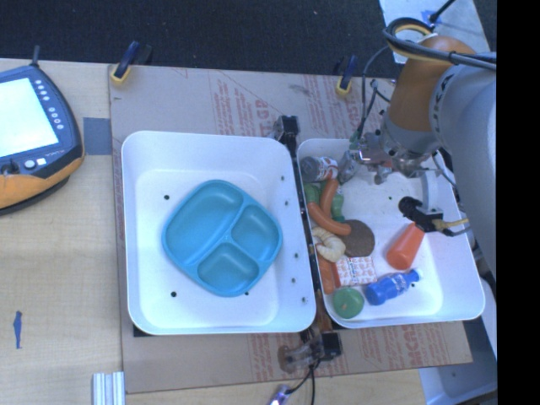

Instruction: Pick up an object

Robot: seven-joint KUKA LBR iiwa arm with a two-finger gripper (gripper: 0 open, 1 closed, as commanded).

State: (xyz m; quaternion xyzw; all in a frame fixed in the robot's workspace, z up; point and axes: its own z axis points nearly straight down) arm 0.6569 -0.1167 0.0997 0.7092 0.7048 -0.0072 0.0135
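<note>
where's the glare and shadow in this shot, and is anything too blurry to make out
Camera view: the handheld screen at far left is washed out to near white; the left bin and blue plate look sharp and evenly lit; the claw is small and murky, with soft shadow among the toys beside it.

Plate [222,238] in left bin [143,306]

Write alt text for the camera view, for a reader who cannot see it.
A grey robot arm with an orange band reaches from the right over the right bin, which holds small items including an orange bottle, a blue bottle and a green ball. The left bin holds a blue divided plate.
</note>
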